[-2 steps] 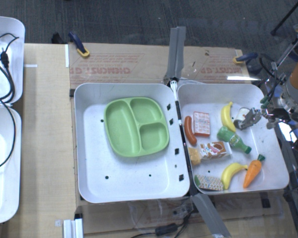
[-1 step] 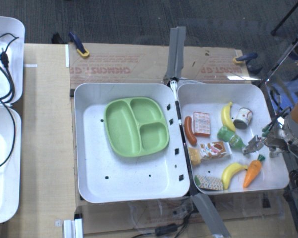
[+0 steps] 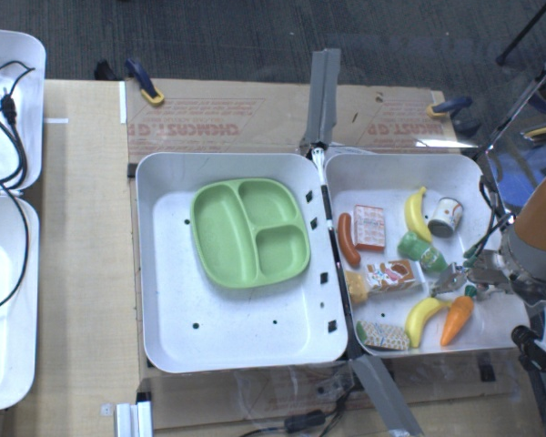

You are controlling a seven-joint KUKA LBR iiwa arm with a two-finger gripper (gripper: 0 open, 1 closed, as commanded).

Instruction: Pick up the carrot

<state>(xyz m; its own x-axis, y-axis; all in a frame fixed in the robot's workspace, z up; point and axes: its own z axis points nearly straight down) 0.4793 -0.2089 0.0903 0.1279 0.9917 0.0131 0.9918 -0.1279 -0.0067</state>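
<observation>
We see the pincer low in the right bin, its tips just above the carrot's green end; we cannot tell its state. The carrot lies beside a banana near the front wall.

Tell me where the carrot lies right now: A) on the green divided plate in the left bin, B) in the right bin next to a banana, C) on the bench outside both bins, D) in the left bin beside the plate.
B: the carrot lies in the right bin, just right of a banana.
</observation>
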